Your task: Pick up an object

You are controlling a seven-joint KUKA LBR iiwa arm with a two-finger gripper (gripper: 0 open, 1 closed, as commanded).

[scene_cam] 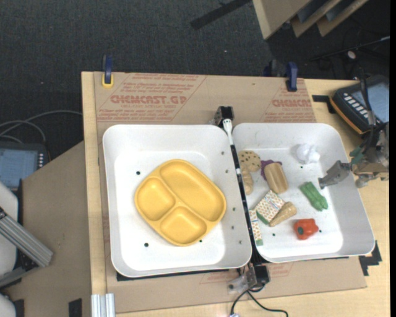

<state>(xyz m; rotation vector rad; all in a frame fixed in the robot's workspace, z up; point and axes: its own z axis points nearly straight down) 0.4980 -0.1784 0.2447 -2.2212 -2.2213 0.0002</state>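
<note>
two white bins (117, 204), fingers (336, 174) over right bin's rim

Dark grey carpet floor (124, 31), wooden furniture (303, 15) at top, evenly lit

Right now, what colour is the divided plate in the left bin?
Yellow divided plate; camera view shows it best.

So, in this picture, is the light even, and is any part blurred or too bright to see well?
In the camera view the light is soft and even, with faint shadows under the yellow tray; the white object nearly vanishes against the right bin; the gripper at the right looks slightly blurred; the small toys are sharp enough to tell apart by colour, such as the green one.
</note>
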